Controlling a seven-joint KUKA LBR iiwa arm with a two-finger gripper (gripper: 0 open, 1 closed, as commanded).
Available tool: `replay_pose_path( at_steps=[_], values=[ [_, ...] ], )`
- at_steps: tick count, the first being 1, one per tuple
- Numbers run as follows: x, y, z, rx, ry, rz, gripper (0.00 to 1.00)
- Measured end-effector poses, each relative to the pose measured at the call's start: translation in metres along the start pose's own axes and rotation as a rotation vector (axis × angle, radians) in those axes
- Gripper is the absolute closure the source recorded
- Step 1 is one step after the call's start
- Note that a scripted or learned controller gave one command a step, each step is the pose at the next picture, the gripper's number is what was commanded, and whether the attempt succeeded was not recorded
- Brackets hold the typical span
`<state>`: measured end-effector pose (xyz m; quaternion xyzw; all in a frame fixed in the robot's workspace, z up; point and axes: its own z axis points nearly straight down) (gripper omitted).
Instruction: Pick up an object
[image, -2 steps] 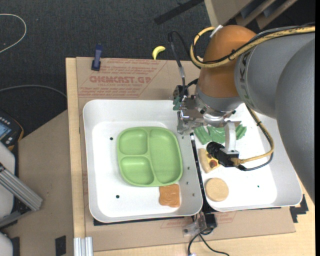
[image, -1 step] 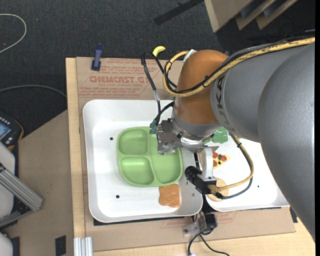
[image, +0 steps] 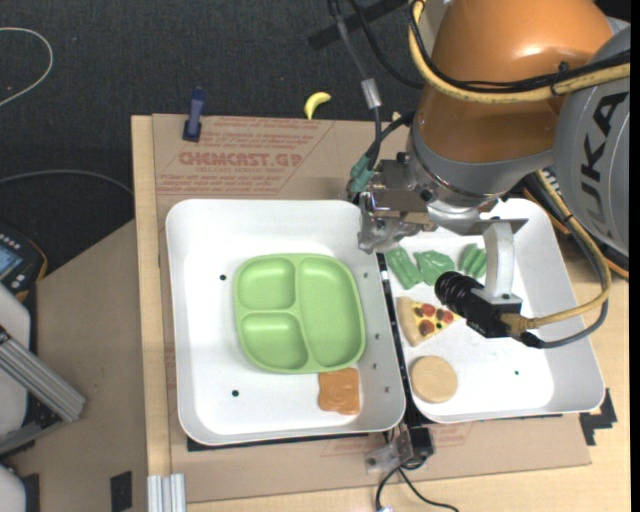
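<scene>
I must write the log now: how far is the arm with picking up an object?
Nothing looks picked yet. The pizza slice, the round cookie and the green pieces all lie in the right bin; the orange piece lies by the green tray. The hand hangs over the right bin's far corner. Grasp and lift are left.

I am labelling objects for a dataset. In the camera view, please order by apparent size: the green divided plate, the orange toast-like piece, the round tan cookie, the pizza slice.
1. Green divided plate, clearly largest.
2. Pizza slice, orange toast-like piece and round tan cookie look too alike to rank.
</scene>
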<state>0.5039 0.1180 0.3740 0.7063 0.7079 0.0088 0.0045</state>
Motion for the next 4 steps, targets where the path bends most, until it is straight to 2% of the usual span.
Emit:
replay_pose_path(
  at_steps=[1, 2, 3, 4],
  values=[
    [0.0, -0.001, -0.001, 0.016, -0.006, 0.001, 1.0],
    [0.001, 0.0, -0.011, 0.014, -0.006, 0.0, 1.0],
    [0.08, -0.029, 0.08, 0.031, -0.007, -0.006, 1.0],
    [0.076, -0.026, 0.064, 0.019, -0.005, 0.001, 1.0]
  ],
)
